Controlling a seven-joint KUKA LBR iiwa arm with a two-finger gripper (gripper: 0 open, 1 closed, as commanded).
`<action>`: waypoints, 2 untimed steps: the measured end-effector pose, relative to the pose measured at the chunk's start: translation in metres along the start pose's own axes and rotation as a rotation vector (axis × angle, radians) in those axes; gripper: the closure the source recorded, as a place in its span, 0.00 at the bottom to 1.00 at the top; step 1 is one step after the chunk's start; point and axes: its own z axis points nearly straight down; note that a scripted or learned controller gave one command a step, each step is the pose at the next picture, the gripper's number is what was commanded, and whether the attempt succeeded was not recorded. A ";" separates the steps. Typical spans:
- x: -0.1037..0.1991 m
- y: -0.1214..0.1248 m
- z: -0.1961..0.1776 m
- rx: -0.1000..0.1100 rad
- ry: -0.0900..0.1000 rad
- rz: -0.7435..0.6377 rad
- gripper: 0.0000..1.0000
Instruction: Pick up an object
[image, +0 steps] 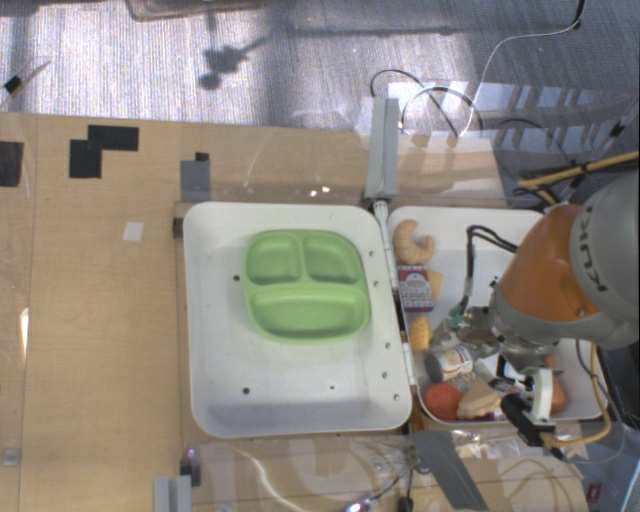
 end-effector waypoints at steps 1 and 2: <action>-0.022 0.033 0.002 0.013 0.001 0.123 0.00; 0.000 0.103 0.005 0.013 -0.002 0.186 0.00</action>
